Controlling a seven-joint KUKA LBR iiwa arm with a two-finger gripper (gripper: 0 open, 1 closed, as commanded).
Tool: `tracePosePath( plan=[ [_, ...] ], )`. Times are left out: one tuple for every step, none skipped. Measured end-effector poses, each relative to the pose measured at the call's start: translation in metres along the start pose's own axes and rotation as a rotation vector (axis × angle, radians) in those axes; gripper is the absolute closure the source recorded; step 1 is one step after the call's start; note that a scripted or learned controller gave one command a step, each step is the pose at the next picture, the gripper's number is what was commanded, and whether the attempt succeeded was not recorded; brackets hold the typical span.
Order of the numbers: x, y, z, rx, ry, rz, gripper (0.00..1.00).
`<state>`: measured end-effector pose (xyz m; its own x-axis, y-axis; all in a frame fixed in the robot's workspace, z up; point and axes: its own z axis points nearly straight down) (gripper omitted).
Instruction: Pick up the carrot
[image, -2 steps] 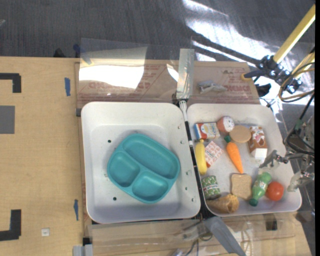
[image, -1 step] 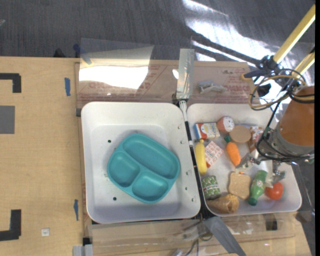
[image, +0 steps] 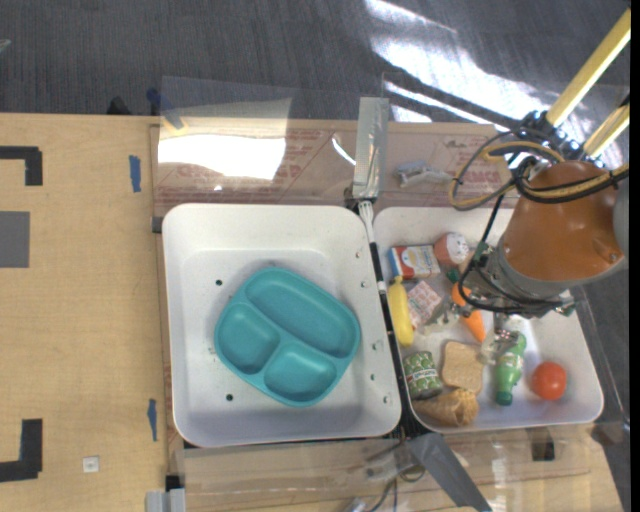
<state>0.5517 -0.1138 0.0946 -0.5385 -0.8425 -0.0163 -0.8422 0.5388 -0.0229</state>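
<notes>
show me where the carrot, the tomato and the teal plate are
carrot (image: 474, 325): camera view, on its orange body in the right bin.
tomato (image: 548, 380): camera view, middle of its red skin.
teal plate (image: 240, 330): camera view, on its left compartment.

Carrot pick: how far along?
Done: the arm has reached into the right bin, and the gripper sits low by the carrot.
In hand: nothing visibly. The carrot lies on the bin floor among the other food, and the view doesn't settle whether the fingers are around it.
Left: grasp and lift.
</notes>
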Motion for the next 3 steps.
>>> tracePosePath(
  plan=[
    [0.001,-0.002,-0.012,0.004,0.001,0.003,1.0],
    [-0.038,0.025,-0.094,-0.013,0.009,0.157,1.0],
    [-0.002,-0.005,0.002,-0.013,0.007,-0.13,1.0]
  ],
)
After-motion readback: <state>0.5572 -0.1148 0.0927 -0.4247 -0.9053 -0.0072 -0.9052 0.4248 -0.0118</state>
